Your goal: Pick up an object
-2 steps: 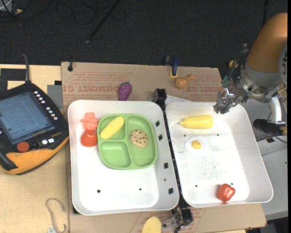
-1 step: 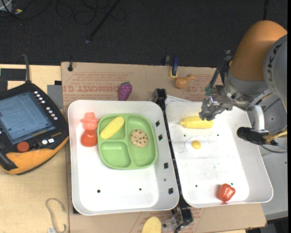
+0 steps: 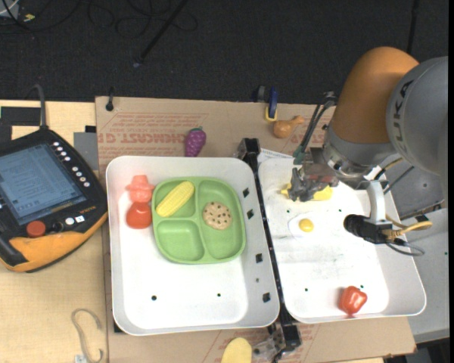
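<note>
Glossy red pepper (image 3: 352, 299) lies in the right bin (image 3: 408, 301); gripper (image 3: 306, 190) state unclear over a flat yellow piece (image 3: 322, 195).

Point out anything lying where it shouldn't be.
Three toys lie outside the bins on the cardboard: purple grapes behind the left bin, an orange duck-like toy behind the right bin, and a yellow lemon-like piece at the front edge.

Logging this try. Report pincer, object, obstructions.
Pincer low in right bin, over a yellow piece; grip unconfirmed. Fried egg just beside. Red pepper apart, near corner.
</note>
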`<control>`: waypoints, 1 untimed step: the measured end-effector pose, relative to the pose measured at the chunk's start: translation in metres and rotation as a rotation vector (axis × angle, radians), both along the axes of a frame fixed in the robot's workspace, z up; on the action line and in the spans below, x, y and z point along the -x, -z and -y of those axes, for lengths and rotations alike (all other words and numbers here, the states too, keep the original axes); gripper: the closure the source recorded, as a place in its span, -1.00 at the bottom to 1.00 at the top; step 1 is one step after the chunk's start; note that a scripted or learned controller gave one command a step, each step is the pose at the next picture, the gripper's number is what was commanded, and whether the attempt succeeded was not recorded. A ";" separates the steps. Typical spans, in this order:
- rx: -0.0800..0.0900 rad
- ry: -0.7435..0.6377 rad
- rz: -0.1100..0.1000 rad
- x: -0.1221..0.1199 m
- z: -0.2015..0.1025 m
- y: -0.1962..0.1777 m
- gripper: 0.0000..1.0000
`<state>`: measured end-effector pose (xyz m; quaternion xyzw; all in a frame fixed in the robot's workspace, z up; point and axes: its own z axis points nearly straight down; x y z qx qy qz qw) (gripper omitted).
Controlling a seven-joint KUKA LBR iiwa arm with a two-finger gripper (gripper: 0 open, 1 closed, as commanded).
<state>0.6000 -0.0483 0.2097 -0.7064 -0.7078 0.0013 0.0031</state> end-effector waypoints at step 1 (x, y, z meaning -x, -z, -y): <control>-0.001 -0.002 0.002 0.025 -0.056 -0.011 1.00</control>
